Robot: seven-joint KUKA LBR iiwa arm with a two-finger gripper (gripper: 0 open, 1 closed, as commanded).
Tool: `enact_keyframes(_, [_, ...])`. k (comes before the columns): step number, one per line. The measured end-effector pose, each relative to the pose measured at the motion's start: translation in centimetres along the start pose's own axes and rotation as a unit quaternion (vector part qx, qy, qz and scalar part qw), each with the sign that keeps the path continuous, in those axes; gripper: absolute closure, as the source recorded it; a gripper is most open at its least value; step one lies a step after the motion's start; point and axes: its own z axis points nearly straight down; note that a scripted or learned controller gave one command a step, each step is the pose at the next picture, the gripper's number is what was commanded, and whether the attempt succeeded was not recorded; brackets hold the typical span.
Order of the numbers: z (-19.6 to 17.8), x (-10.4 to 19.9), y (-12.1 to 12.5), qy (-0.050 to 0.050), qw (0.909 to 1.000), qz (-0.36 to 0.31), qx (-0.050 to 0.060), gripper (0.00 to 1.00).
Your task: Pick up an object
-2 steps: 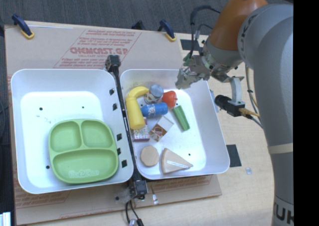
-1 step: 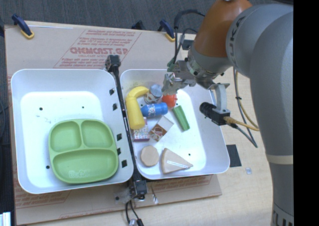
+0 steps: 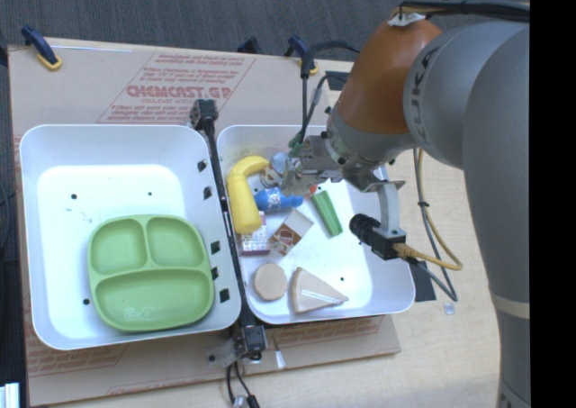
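Observation:
The right bin (image 3: 389,282) holds a yellow banana (image 3: 242,194), a blue item (image 3: 278,200), a green cylinder (image 3: 327,213), a small brown-and-white packet (image 3: 287,237), a reddish packet (image 3: 255,241), a round tan cookie (image 3: 269,282) and a pale wedge (image 3: 312,292). My gripper (image 3: 298,172) hangs low over the back middle of that bin, just above the blue item and right of the banana's top. The wrist hides how its fingers stand.
The left bin (image 3: 54,163) carries a green divided plate (image 3: 150,271). Black clips (image 3: 204,112) sit along the divider between the bins. Cardboard (image 3: 171,82) lies behind them. The arm's grey body (image 3: 468,82) overhangs the right bin's back right corner.

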Motion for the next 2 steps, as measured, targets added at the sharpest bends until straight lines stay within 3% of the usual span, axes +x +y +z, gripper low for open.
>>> enact_keyframes(1, [0.8, -2.0, -7.1, 0.000, 1.0000, 0.001, 0.000, 1.00])
enact_keyframes(2, [-6.0, -9.7, -2.9, -0.001, 1.0000, 0.002, -0.003, 1.00])
